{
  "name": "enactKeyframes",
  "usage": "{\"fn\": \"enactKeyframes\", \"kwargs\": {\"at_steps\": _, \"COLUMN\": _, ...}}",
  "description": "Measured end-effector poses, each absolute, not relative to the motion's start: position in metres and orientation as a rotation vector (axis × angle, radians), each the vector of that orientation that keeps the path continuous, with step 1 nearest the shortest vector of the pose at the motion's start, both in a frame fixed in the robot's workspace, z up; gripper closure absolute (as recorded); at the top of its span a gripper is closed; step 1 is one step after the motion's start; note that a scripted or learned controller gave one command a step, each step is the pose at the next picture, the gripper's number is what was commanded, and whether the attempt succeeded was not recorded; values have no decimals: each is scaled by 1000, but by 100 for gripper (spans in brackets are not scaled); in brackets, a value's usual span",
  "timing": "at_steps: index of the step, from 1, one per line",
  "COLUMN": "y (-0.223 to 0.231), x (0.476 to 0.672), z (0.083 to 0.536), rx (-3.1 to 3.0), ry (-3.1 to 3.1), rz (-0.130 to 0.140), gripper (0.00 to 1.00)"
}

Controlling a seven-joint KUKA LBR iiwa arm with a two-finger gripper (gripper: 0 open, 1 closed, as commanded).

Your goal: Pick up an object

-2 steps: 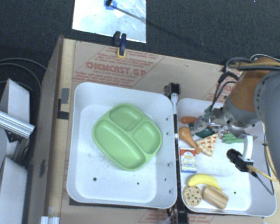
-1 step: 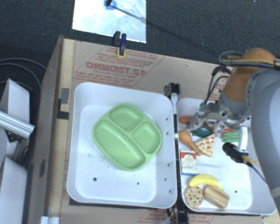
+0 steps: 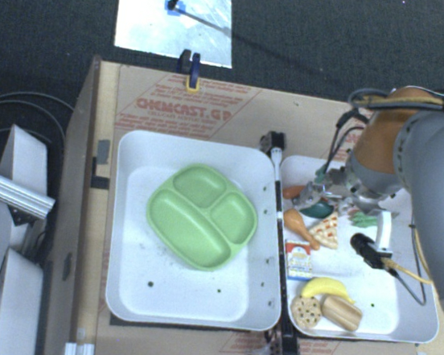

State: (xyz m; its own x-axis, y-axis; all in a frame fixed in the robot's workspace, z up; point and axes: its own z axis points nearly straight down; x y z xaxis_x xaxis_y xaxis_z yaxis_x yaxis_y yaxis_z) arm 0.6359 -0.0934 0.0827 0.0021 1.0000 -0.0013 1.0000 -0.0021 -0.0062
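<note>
Over right bin [image 3: 414, 320] | jaws [image 3: 322, 196] state: cannot tell | smooth green sectioned plate [image 3: 201, 214] | curved yellow banana [image 3: 327, 288]

The tool [image 3: 317, 195] hides part of a dark teal object [image 3: 337, 213].

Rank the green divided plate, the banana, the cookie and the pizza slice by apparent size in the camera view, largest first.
1. Green divided plate, by far the largest.
2. Banana.
3. Pizza slice and cookie: these two look about alike, so I won't rank them.
</note>
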Motion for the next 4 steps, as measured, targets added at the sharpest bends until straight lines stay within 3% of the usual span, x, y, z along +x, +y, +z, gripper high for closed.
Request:
{"fn": "enactKeyframes", "kwargs": {"at_steps": 1, "y": -95, "x": 649, "z": 79, "rx": -2198, "ry": -2188, "rz": 43, "gripper": 0}}
{"fn": "enactKeyframes", "kwargs": {"at_steps": 2, "y": -96, "x": 649, "z": 90, "rx": -2196, "ry": -2194, "rz": 44, "gripper": 100}}
{"fn": "enactKeyframes", "kwargs": {"at_steps": 3, "y": -95, "x": 649, "z": 90, "rx": -2195, "ry": -2196, "rz": 42, "gripper": 0}}
{"fn": "enactKeyframes", "kwargs": {"at_steps": 4, "y": -97, "x": 664, "z": 84, "rx": -2200, "ry": -2215, "rz": 36, "gripper": 0}}
